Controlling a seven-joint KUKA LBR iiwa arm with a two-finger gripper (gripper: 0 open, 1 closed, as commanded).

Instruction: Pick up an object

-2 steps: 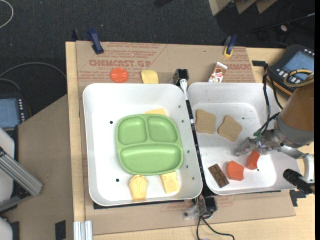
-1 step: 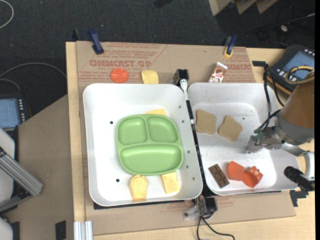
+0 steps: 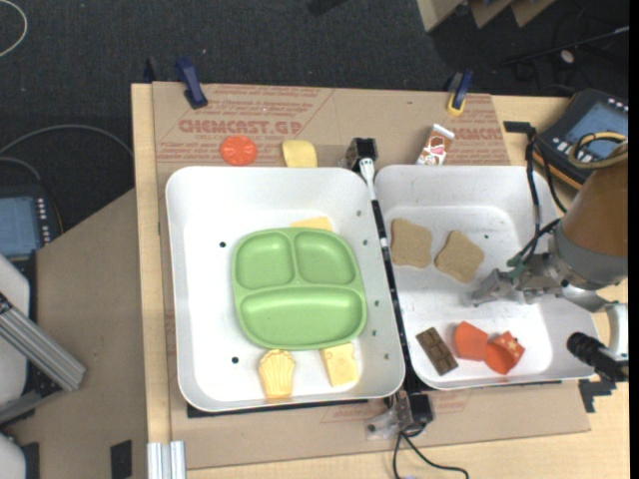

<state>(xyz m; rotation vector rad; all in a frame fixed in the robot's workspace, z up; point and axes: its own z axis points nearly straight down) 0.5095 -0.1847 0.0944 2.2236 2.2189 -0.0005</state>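
Gripper [image 3: 496,285] sits empty, can't tell how open, toast slices [image 3: 458,255] just up-left of it, orange pieces [image 3: 486,346] below, chocolate bar [image 3: 435,350] lying diagonal down-left.

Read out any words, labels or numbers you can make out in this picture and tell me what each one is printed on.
"CHEMCAST G P": red letters on the brown board behind the left bin; the last characters are unclear.
More red print on the same board behind the right bin: too blurred to read.
Small carton: print too small to read.
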